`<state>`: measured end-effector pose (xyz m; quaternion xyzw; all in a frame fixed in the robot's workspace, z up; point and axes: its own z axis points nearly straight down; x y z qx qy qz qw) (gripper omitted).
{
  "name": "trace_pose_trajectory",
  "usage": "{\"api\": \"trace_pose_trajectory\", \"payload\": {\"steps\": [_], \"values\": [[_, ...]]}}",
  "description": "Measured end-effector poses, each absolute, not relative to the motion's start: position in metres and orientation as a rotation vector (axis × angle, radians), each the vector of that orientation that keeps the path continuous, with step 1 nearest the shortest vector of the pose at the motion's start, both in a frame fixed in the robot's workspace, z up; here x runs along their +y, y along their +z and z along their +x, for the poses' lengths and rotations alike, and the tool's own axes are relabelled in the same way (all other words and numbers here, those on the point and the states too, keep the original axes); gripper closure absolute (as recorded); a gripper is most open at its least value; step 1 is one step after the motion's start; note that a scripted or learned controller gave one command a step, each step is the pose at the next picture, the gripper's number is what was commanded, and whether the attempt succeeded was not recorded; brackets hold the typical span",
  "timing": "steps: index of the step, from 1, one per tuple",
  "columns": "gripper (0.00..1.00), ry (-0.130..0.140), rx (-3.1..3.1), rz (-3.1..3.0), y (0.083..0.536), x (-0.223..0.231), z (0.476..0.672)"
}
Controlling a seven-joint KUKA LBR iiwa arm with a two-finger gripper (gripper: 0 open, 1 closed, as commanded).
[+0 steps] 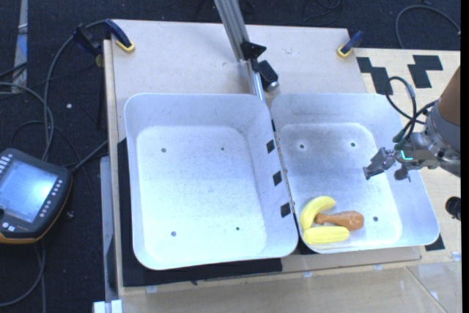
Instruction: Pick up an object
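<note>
From up here I see 2 shallow white bins side by side on a pale wooden counter [190, 55]. The left bin [146, 113] has a bare speckled floor; the right bin [366, 110] holds a small cluster near its front left corner: a curved yellow banana [315, 207], a second yellow piece [326, 235] lying flat just in front of it, and a brown drumstick-shaped toy [344, 220] touching both, its thick end pointing right. The gripper [379, 164] hangs over the right side of that bin, reaching in from the right, well apart from the cluster and up and to the right of it. Its dark fingers [375, 168] point left and nothing sits between them; whether they are spread or closed I cannot tell from this angle. A small green light glows on the wrist. An aluminium post [231, 11] slants across the back of the counter. A handheld control pendant [29, 194] with a lit screen lies on the floor at left; no writing on it is readable.
</note>
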<state>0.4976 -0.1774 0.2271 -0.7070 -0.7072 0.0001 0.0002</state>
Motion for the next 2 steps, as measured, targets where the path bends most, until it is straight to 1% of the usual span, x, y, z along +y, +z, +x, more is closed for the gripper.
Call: {"api": "trace_pose_trajectory", "payload": {"steps": [1,2], "values": [[0.00,0.000,-2.222,-2.221,0.227,-0.177,0.498],[0.00,0.004,-2.218,-2.219,0.167,-0.185,0.498]]}}
